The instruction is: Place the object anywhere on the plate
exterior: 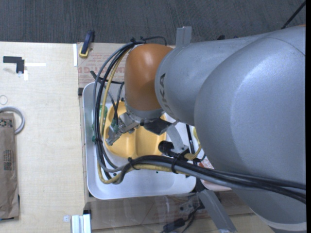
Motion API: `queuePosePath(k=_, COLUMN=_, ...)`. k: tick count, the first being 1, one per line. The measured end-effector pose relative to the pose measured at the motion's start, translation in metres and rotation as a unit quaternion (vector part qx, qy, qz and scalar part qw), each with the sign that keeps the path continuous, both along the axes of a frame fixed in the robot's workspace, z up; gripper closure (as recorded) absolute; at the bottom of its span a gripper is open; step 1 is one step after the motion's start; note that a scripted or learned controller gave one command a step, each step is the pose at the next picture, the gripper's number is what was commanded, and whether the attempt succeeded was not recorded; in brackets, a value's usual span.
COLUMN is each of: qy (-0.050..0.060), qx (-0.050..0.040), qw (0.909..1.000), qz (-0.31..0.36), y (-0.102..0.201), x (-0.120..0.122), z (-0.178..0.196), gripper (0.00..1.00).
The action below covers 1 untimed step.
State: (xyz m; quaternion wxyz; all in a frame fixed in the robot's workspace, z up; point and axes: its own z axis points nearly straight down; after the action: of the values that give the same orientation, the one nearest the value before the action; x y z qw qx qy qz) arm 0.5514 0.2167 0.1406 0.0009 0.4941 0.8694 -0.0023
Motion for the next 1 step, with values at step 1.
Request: queuePosePath(k=1, qy=0.002, qx=0.001, qw=0.958, qz=-0.287, y=-0.0254, x=0.0403, z=-0.0488, gripper=0.0)
